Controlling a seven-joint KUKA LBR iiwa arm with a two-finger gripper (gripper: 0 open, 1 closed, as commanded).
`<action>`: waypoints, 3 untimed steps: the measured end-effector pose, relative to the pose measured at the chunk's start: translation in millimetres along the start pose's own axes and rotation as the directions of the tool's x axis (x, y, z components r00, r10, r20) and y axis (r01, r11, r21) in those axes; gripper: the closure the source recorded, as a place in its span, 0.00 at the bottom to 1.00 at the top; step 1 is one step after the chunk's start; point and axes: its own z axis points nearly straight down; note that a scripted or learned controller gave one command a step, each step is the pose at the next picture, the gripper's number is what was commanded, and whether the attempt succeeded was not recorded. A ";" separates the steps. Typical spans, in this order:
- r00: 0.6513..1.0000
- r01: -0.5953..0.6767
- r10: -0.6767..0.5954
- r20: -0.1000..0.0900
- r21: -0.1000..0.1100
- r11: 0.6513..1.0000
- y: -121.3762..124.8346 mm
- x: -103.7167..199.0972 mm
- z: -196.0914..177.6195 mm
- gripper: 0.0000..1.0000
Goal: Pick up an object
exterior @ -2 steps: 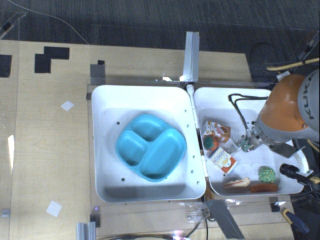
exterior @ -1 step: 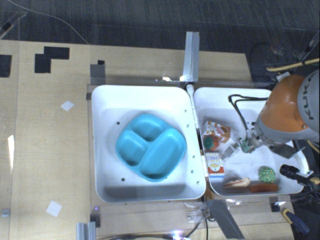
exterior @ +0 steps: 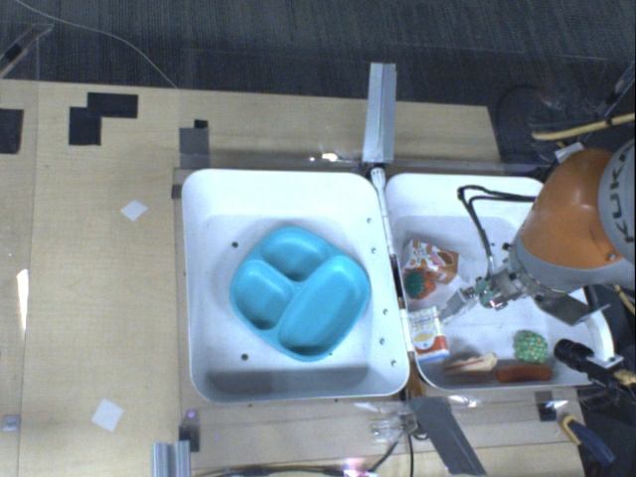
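Pincer point(exterior: 459, 304) low in the right bin point(exterior: 437, 199), over small packets; whether released or clenched, cannot tell.

Nearest candidate: a white-and-red packet point(exterior: 426, 330) just beside the pincer tip, against the bin's left wall; likely light, thin and crinkly, slippery film, best pinched across its narrow width near the middle. Above it, an orange-and-white snack pouch point(exterior: 429, 264), probably soft and equally light. Further along the bin's near wall, a tan oblong piece point(exterior: 470, 364), a dark red sausage-like piece point(exterior: 522, 372) and a green textured ball point(exterior: 531, 346), the ball likely to roll. Beyond, in the left bin point(exterior: 209, 296), a blue divided tray point(exterior: 300, 291), rigid-looking, bulky for a two-finger pinch. Both bins side by side on the counter point(exterior: 89, 316).
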 end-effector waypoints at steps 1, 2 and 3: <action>0.909 0.416 -0.416 0.006 -0.005 0.909 51.5 -18.0 39.0 0.00; 0.961 0.278 -0.278 0.000 -0.007 0.961 5.7 12.5 37.1 0.00; 0.983 0.182 -0.182 -0.006 0.000 0.983 15.0 51.5 -56.5 0.00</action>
